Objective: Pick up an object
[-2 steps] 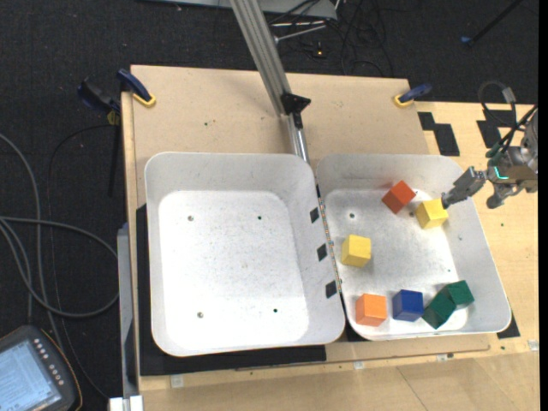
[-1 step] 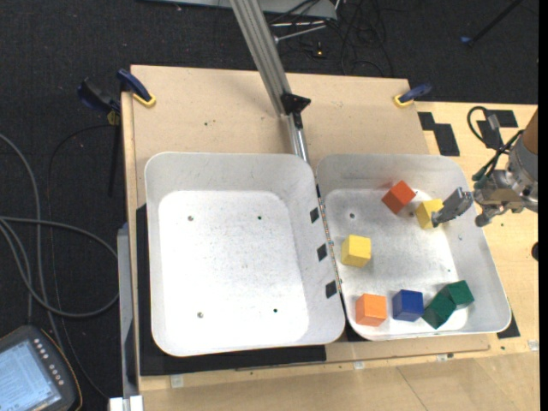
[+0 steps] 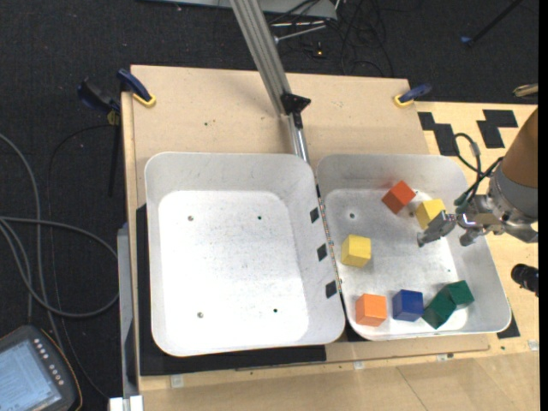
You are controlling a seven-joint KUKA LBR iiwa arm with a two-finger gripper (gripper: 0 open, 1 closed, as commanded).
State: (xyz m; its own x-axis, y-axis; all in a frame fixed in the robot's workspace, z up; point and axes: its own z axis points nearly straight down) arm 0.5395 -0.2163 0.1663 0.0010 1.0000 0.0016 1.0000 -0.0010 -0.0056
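Note:
The right bin [image 3: 479, 272] holds several blocks. An orange-red block [image 3: 398, 197] and a yellow block [image 3: 430, 210] lie near its back. A second yellow block [image 3: 356, 250] sits towards the left wall. Along the front stand an orange block [image 3: 371, 308], a blue block [image 3: 408, 305] and a green block [image 3: 448, 303]. My gripper [image 3: 449, 232] hangs over the right side of this bin, just in front of the rear yellow block. Its fingers stand apart and open, with nothing between them.
The left bin [image 3: 231, 247] lies beside the right one on the wooden bench. A metal pole [image 3: 261, 41] slants down to the gap between the bins. Clamps sit at the bench's back corners. Cables trail over the dark floor at the left.

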